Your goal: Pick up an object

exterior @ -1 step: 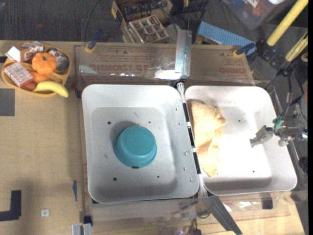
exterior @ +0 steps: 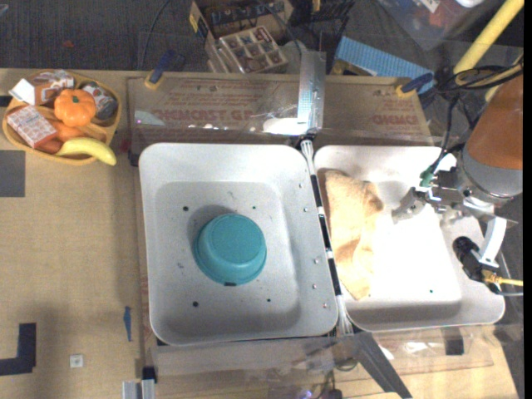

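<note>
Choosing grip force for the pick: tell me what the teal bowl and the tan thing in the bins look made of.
Teal bowl, upside down in the left bin: likely hard plastic, smooth with a dull sheen and an even colour. Tan cloth in the right bin: looks like soft fabric, matte, lying crumpled in folds against the bin's left wall.

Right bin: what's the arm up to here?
The arm reaches over the right bin, its gripper hovering just right of a tan cloth lying along that bin's left side. Nothing is visibly held. A teal bowl sits upside down in the left bin, untouched.
</note>
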`<state>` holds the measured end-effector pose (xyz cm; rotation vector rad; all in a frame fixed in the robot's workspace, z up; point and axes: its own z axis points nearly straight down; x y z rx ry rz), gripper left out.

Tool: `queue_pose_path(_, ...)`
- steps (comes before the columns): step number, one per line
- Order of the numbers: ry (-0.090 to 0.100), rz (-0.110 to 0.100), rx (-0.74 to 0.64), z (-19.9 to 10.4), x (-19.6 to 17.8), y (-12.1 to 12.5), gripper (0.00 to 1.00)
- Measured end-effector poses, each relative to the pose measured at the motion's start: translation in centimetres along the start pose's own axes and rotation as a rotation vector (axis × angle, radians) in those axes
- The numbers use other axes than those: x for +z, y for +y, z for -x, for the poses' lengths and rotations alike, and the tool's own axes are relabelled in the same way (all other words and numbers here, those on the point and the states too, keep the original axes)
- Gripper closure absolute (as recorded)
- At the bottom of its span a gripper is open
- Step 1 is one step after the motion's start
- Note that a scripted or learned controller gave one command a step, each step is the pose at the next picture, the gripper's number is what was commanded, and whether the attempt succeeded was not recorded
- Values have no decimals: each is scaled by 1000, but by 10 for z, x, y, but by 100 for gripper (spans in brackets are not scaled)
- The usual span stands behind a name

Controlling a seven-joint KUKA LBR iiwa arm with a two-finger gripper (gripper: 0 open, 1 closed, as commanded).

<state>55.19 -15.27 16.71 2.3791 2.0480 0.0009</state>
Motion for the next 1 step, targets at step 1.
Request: queue_pose_path(1, 0, -1, -25, -41, 68, 39, 0)
